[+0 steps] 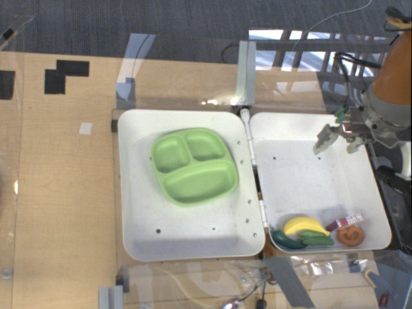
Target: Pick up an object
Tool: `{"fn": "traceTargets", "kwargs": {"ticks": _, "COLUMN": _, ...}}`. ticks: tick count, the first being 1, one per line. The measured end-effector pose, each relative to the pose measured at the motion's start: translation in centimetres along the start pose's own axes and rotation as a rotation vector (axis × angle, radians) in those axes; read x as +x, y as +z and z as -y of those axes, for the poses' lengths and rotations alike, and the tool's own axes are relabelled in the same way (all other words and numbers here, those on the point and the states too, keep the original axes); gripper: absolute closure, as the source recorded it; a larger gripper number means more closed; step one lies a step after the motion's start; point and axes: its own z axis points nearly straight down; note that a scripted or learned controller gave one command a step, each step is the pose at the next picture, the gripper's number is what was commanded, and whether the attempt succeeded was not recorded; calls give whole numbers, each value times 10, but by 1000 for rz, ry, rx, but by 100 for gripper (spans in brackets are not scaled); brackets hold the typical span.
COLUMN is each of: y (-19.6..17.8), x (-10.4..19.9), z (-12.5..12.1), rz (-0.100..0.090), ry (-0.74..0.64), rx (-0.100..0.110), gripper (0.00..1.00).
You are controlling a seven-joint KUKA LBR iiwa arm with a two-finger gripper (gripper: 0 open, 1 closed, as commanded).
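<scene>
Camera view gives you two white bins side by side on the bench. Left bin [135,237] holds a green divided plate [194,165], lying flat, roughly centred. Right bin [309,179] has your candidate objects bunched in its near right corner: yellow banana [305,225], dark green vegetable [301,239] touching its near side, orange round item [351,235] just right of those, small red-and-white packet [345,222] just behind it. Arm [394,85] reaches in from the right over the far right part of that bin. Gripper [338,139] hangs above bare bin floor, fingers spread apart, nothing between them, well apart from the cluster.
</scene>
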Motion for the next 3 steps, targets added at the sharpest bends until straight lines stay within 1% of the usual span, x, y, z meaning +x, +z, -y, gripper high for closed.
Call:
{"fn": "traceTargets", "kwargs": {"ticks": 1, "y": 90, "x": 12, "z": 2, "rz": 0, "ry": -278, "rx": 0, "gripper": 0}}
{"fn": "traceTargets", "kwargs": {"ticks": 2, "y": 124, "x": 44, "z": 9, "rz": 0, "ry": -517, "rx": -1, "gripper": 0}}
{"fn": "traceTargets", "kwargs": {"ticks": 3, "y": 27, "x": 92, "z": 66, "rz": 2, "ry": -733, "rx": -4, "gripper": 0}}
